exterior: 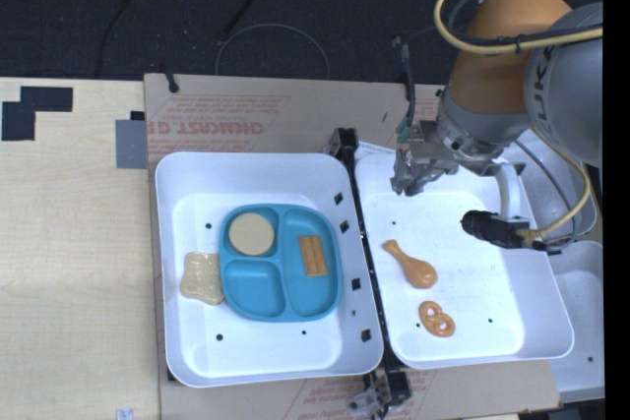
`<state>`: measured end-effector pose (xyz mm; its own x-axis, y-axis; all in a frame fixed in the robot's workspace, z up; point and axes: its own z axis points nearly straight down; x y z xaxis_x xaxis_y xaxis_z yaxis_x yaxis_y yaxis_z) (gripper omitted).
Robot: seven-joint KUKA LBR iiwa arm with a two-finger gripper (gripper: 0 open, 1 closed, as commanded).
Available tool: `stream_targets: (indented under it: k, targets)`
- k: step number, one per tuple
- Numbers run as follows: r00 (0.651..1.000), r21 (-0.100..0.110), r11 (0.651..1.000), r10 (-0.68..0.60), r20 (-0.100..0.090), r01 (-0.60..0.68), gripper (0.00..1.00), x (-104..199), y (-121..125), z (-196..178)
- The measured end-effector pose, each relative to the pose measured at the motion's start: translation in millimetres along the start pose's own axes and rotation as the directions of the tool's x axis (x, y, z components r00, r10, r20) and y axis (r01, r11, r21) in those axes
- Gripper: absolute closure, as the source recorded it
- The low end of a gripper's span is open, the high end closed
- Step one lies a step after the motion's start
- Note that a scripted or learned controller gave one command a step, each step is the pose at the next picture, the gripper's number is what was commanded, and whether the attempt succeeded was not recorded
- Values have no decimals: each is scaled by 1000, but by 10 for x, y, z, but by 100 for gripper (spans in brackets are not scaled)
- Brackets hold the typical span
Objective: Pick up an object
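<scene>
The pretzel [436,320] lies nearest us in the right bin [551,330], a small orange twist flat on the white floor, and we take it as one candidate for the pick. Just beyond it and a little to the left lies the drumstick [410,264], an orange toy with its thin end pointing far-left and its thick end toward the pretzel; the two are near each other but apart. Either would do, since the task names no particular object.

In the left bin [172,211] we see a blue divided tray [266,295]. A round tan disc [250,233] sits in its far-left compartment and a small brown cracker [313,256] in its right one; the near compartment has nothing in it. A pale, bumpy piece [202,277] lies on the bin floor, touching the tray's left edge.

Farther back, the gripper [411,174] hangs over the far-left part of the right bin, well apart from both orange toys. We cannot tell how the claw is set, as the dark metal blurs together at this angle, and we see nothing held in it. We judge the task as not yet done: every object rests in place, and the approach, the descent, the grasp and the lift are all left.
</scene>
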<state>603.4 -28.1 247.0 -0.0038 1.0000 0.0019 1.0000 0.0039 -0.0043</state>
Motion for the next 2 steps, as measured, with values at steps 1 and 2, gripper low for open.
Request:
stream_targets:
  k: [1, 2]
  targets:
    - [1000, 2, 1000, -1, 0, 1, 100, 586, -128, 112]
    - [1000, -1, 1000, 0, 0, 0, 100, 1023, -145, 102]
